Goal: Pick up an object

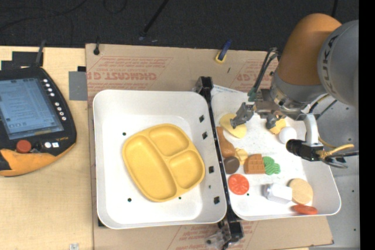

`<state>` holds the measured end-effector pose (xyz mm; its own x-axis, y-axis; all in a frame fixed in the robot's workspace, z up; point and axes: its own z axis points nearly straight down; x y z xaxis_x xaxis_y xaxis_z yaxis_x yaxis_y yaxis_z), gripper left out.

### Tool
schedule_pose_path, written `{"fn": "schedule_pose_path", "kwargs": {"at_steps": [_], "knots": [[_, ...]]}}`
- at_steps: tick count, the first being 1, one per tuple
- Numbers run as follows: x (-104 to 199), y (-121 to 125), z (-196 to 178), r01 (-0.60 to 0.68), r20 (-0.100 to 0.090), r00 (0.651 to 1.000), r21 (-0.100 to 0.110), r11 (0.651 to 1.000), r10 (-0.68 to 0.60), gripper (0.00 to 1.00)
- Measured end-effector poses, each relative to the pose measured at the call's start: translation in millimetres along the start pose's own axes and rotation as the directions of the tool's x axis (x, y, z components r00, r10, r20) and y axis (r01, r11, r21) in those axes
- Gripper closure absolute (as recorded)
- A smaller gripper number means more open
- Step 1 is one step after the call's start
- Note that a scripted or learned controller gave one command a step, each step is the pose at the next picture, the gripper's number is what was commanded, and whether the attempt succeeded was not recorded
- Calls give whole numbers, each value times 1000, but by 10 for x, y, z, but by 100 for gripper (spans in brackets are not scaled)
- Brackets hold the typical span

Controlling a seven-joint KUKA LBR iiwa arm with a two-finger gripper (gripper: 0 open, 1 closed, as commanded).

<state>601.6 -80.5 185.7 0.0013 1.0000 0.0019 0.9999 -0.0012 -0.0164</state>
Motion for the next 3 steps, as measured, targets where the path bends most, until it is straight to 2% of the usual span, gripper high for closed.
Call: {"fn": "schedule_pose_path", "kwargs": {"at_steps": [1, 3], "knots": [[-2, 28, -83, 2, 1, 1000, -13, 1000, -2, 0], [7, 98, 1009, 1, 2, 1000, -12, 1000, -1, 0]]}}
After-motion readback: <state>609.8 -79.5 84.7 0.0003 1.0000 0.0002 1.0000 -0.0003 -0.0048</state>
